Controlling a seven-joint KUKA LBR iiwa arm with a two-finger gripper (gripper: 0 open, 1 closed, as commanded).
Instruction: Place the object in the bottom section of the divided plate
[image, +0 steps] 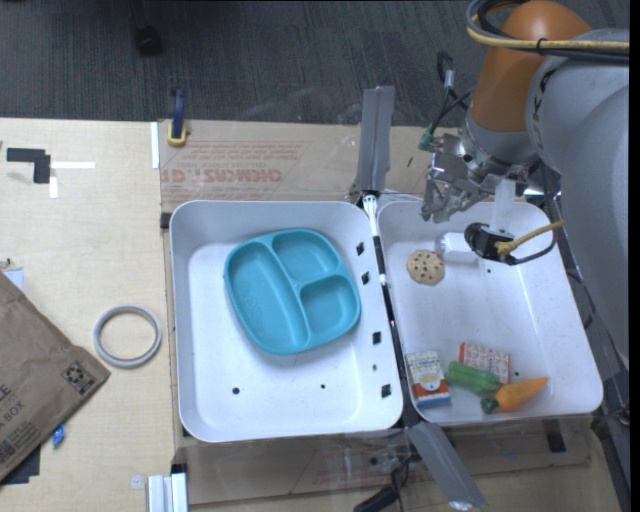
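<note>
From my console I see the grey arm with its orange band reaching in over the far right corner of the worktop, its hand (447, 205) hanging above the far edge of the right white bin (565, 300); it carries nothing, and I cannot tell from this angle how its grasping parts are set. Just beneath and slightly nearer, a round tan cookie with dark chips (425, 266) lies on the floor of that bin, close to its left wall and apart from the hand. Along the near edge of the same bin sit a small carton with a blue and white print (427, 379), a flat red and white packet (485, 358), a green toy vegetable (473, 378) and an orange toy carrot (518, 393), bunched close together. The left white bin (200, 390) holds the light blue divided plastic plate (291, 289), lying flat near the bin's middle with its three sections bare. Out on the wooden worktop by the left edge rests a grey ring of tape (127, 334), beside a brown cardboard box (35, 375) at the near left corner.
</note>
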